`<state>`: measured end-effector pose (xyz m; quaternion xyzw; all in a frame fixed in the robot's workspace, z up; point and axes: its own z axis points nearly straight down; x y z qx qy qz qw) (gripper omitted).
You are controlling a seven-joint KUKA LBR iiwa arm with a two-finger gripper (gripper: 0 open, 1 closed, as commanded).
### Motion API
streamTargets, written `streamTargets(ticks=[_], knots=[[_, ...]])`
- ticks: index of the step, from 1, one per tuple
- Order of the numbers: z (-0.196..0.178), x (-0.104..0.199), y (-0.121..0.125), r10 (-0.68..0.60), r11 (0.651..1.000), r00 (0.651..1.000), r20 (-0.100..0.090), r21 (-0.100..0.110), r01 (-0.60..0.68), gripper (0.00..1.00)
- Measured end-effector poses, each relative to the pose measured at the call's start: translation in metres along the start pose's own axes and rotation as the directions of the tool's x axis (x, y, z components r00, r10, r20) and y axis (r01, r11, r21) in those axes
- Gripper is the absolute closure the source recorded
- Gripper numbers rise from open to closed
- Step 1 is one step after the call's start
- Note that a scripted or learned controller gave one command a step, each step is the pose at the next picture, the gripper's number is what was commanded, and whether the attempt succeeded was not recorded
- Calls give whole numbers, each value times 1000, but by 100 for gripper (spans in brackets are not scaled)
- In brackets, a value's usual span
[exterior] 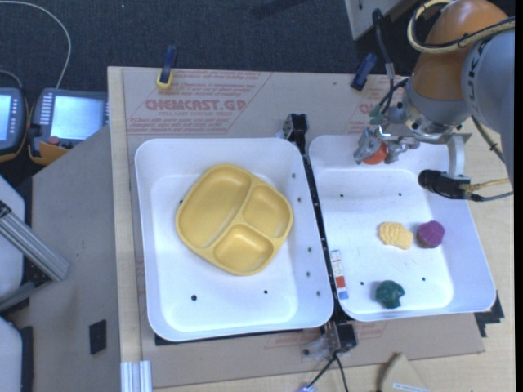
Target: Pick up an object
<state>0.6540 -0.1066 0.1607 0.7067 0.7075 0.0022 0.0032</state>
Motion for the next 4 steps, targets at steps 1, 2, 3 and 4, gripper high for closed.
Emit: streamTargets(ticks=[1,2,3,4], knots=[[-44,3,4,-1,1000,1000,0,0,1,100],[-65,3,5,0,1000,1000,0,3,0,100],[-74,50,-6,-4,1000,1000,-4,8,4,100],[-65,96,-28,-4,1000,1000,-4,11,4,100]])
